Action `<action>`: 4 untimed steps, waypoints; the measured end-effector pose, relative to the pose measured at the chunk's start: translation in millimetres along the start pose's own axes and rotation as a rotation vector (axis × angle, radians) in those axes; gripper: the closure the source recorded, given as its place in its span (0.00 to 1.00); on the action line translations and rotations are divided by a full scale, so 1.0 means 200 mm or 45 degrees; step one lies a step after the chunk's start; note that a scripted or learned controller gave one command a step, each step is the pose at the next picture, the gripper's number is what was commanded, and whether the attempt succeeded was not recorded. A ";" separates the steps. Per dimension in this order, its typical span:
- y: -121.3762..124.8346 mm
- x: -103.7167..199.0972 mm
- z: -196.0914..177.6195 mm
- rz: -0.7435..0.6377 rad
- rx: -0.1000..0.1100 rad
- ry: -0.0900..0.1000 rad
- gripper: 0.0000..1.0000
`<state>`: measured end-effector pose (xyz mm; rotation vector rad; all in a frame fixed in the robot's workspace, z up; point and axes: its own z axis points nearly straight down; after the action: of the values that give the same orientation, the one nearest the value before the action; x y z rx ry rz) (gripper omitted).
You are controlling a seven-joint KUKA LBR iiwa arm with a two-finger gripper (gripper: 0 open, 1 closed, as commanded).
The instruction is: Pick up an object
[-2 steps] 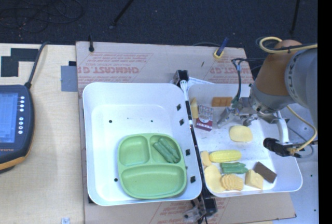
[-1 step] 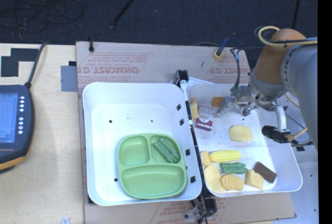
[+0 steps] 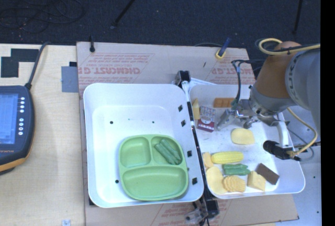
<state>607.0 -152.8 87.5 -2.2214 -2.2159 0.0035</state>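
gripper [image 3: 238,116], finger state indiscernible, poised low in the right bin [image 3: 293,185], with the pale yellow piece [image 3: 242,136] just below it toward the near rim, long axis running left to right.

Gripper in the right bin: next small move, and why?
Probably shift toward the pale yellow piece and descend. The gripper sits just above it in the right bin, nothing visibly held, and that piece lies apart from the crowded corn pile.
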 end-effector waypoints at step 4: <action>-0.02 0.12 -0.01 -0.002 -0.006 -0.011 0.00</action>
<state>603.2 -129.1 88.9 -2.2270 -2.2242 0.0081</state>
